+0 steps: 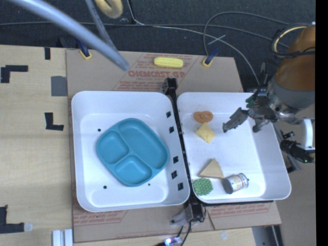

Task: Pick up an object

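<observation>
The pincer (pixel 245 121) is hanging open and empty; a pale cheese block (pixel 205 134) and ridged pretzel (pixel 203 117) are lying just left of it.

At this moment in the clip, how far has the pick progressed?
Nothing looks picked yet. The pretzel, yellow block, tan wedge, green disc and small can all lie on the right bin floor. The hand hangs over that bin, right of the pretzel, with nothing visibly between its fingers. Descending, gripping and lifting remain.

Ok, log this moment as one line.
grey two-finger gripper: open, empty, over right white bin | nearest: pale yellow block | blue divided tray: left bin
</observation>
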`<state>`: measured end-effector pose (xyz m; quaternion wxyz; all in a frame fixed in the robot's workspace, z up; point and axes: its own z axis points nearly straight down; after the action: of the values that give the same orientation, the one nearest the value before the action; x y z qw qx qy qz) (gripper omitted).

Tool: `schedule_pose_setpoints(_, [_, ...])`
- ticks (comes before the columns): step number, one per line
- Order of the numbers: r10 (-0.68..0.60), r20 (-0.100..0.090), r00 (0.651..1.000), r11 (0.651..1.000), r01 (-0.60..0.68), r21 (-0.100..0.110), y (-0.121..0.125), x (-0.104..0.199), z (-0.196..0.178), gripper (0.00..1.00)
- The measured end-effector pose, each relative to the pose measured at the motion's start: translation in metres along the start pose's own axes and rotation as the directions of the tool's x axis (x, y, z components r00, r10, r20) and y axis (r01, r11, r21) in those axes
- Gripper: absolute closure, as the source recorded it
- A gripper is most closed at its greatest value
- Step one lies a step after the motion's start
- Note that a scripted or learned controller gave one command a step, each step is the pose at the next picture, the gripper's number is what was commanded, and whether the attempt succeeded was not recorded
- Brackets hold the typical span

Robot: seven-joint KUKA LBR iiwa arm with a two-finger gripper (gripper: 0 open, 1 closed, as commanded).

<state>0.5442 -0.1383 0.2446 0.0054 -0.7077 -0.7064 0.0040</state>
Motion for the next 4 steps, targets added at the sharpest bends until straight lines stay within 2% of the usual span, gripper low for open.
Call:
schedule_pose_setpoints(1, [-0.003,0.002,1.0,1.0,0.003,-0.012,0.002,0.0,-0.006,0.0])
schedule_pose_setpoints(2, [-0.002,0.002,1.0,1.0,0.002,-0.008,0.001,0.0,0.037,0.0])
schedule_pose_setpoints(4, [-0.003,0.001,1.0,1.0,0.003,-0.006,0.011,0.012,0.155,0.0])
